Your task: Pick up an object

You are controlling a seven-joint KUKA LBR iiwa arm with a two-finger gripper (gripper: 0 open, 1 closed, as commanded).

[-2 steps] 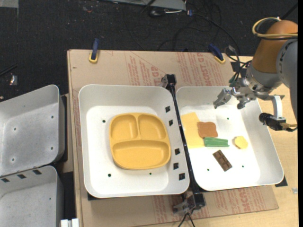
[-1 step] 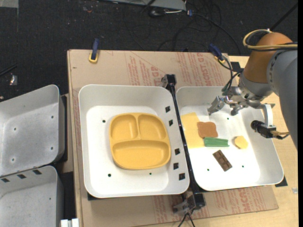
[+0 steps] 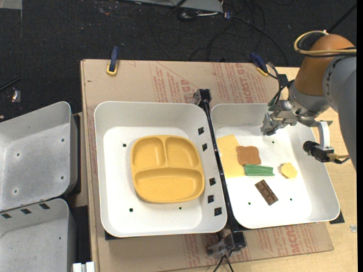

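Two shallow white plastic bins sit side by side on a brown cardboard-covered bench [image 3: 170,75]. The left bin [image 3: 108,152] holds a yellow-orange plastic divided plate [image 3: 168,169] with three compartments, lying flat near the bin's centre.

The right bin [image 3: 317,200] holds a small cluster of objects in its left and middle area. A pale yellow flat square sheet [image 3: 228,154] lies against the bin's left side. A brown rounded-square flat piece [image 3: 248,154] rests partly on the sheet's right edge. Just below it, a green elongated bar [image 3: 259,170] lies roughly horizontal, overlapping the sheet's lower right corner. A small yellow rounded chunk [image 3: 288,170] sits just beside the green bar's right end. A dark brown rectangular bar [image 3: 266,192] lies tilted, a little below the green bar and apart from it.

The grey arm with the orange band [image 3: 315,75] reaches in from the right. Its gripper [image 3: 271,124] hangs over the upper part of the right bin, above and to the right of the cluster, with nothing visible between its tips. Whether the gripper is spread or pressed together cannot be told.
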